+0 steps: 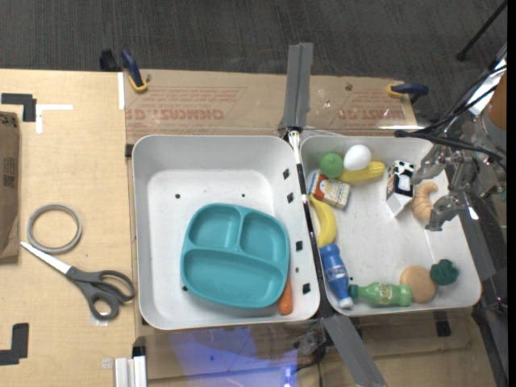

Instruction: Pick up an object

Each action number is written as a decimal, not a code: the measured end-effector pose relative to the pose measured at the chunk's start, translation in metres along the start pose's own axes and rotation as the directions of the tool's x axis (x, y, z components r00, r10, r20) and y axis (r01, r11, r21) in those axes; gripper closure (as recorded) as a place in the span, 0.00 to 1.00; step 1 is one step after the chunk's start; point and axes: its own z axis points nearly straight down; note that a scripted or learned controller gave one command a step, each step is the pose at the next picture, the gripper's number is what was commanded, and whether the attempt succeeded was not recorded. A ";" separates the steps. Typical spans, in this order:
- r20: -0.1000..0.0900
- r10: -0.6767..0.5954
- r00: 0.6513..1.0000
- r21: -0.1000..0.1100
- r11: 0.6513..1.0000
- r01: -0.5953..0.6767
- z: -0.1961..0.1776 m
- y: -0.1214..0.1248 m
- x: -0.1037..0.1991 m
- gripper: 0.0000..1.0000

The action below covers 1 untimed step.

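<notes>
From my remote seat I see the bench (pixel 64 135) carrying two white bins. The left bin (pixel 161 168) holds a teal divided plate (pixel 235 255) with a carrot (pixel 285 300) at its edge. The right bin (pixel 379 252) holds the candidates, heaped loosely for picking: bananas (pixel 324 220), blue bottle (pixel 334 274), green bottle (pixel 381 294), egg (pixel 356 156). My claw (pixel 445 198) hangs over that bin's right rim beside a croissant (pixel 422 200), gripping nothing; I cannot tell whether it is parted. Scissors (pixel 89 279) and a tape roll (pixel 54 227) lie off left.

Hand (pixel 446 193) low at right, open
</notes>
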 end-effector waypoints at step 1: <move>0.001 0.260 0.966 0.000 0.966 -0.260 0.133 0.025 -0.080 0.00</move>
